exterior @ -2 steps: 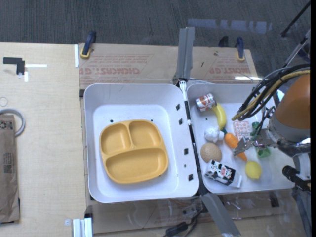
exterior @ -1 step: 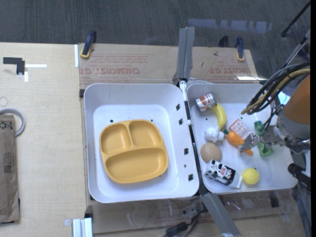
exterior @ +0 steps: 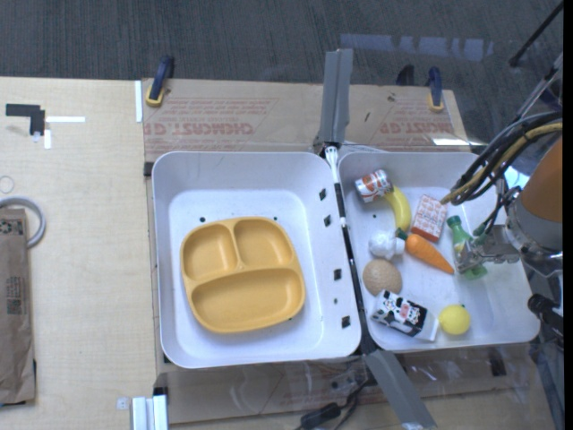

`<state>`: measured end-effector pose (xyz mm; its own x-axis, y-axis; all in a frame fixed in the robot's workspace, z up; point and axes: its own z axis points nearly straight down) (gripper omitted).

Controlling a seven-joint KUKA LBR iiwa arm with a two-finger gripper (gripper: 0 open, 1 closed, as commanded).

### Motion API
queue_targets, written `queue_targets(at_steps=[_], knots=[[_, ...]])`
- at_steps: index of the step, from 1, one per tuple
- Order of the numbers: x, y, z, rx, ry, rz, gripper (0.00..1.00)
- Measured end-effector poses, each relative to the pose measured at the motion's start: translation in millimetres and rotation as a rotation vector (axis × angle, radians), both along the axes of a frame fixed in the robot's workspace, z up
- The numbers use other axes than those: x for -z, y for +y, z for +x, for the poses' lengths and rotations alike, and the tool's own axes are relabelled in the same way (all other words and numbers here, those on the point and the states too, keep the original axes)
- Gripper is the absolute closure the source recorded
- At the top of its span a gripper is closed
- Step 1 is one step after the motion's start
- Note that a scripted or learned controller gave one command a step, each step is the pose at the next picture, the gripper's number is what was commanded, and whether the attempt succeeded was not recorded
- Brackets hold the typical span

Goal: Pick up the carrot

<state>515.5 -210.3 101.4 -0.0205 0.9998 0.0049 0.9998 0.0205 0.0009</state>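
The carrot (exterior: 428, 252) is orange and lies at a slant in the middle of the right bin (exterior: 501, 330), its thick end towards a small white item (exterior: 383, 244). My gripper (exterior: 469, 260) hangs low over the bin just right of the carrot's thin tip, apart from it. A green bottle (exterior: 457, 232) lies right beside the gripper, partly hidden by it. Nothing orange shows inside the gripper.
Around the carrot in the right bin lie a banana (exterior: 398, 210), a pink box (exterior: 430, 216), a small can (exterior: 372, 184), a tan round item (exterior: 382, 277), a cow-patterned carton (exterior: 403, 314) and a lemon (exterior: 455, 320). The left bin (exterior: 170, 267) holds a yellow divided plate (exterior: 242, 273).
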Motion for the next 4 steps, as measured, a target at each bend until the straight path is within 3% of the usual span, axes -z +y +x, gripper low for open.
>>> queue_targets(at_steps=[1, 2, 3, 4], knots=[[-9, 0, 0, 0.002, 0.0, -0.001, 1.0], [-9, 0, 0, 0.001, 0.001, -0.001, 0.0], [7, 44, 61, -0.119, -0.005, -0.007, 0.0], [-90, 60, -32, -0.14, 0.003, -0.006, 0.0]])
